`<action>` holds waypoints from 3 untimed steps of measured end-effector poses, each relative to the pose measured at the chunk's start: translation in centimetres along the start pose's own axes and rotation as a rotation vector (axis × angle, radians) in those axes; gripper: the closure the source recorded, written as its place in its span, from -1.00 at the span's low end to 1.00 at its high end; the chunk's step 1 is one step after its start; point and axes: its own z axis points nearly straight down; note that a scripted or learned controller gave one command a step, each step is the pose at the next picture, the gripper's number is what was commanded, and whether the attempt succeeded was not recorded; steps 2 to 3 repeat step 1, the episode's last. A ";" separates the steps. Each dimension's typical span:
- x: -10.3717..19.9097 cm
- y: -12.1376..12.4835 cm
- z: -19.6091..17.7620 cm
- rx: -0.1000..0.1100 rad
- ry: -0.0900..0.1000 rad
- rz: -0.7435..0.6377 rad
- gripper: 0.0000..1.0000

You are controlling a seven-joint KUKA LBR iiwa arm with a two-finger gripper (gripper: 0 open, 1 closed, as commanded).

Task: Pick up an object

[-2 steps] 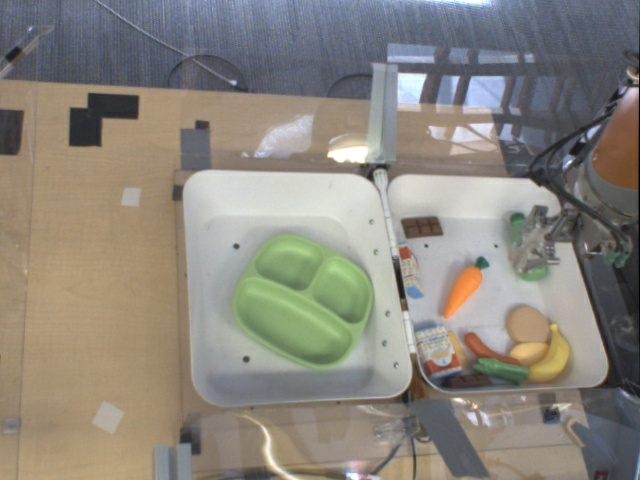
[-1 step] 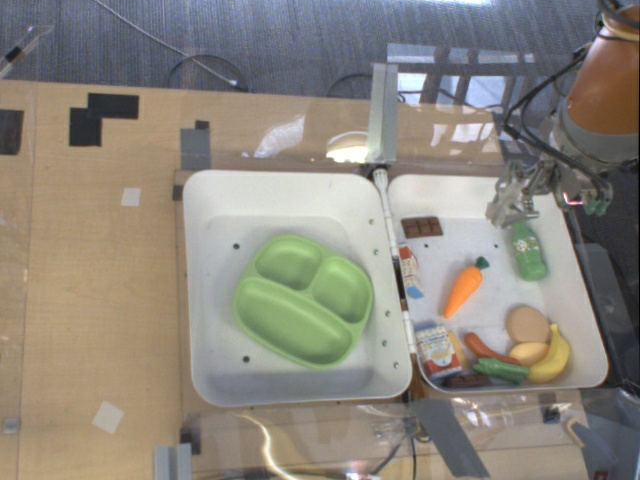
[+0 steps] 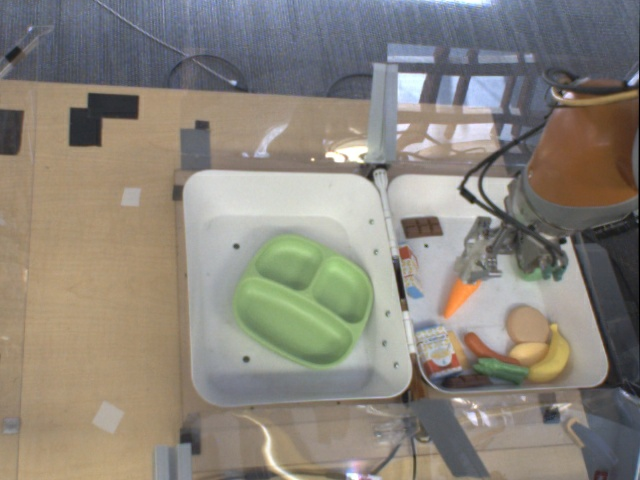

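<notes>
Reach stage, nothing lifted. The grey two-finger gripper [image 3: 480, 258] hangs low in the right white shallow bin [image 3: 592, 368], tips just above the small orange plastic carrot [image 3: 456, 297] lying at its 7 o'clock. Can't tell its opening. Next, I'd judge: drop straight, centre on the carrot, close.

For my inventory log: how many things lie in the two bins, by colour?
Green: 2, plate, pepper
Orange: 1, carrot
Brown: 1, chocolate
Yellow: 1, banana
Tan: 2, egg, potato
Red: 1, sausage
Mixed: 2, tube, carton
Total: 10
</notes>
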 end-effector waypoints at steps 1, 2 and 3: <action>-0.1 -0.1 -0.1 0.002 -0.003 0.001 -1.00; -0.1 -0.1 -0.1 0.002 -0.003 0.001 -1.00; -0.1 -0.1 -0.1 0.002 -0.003 0.001 -1.00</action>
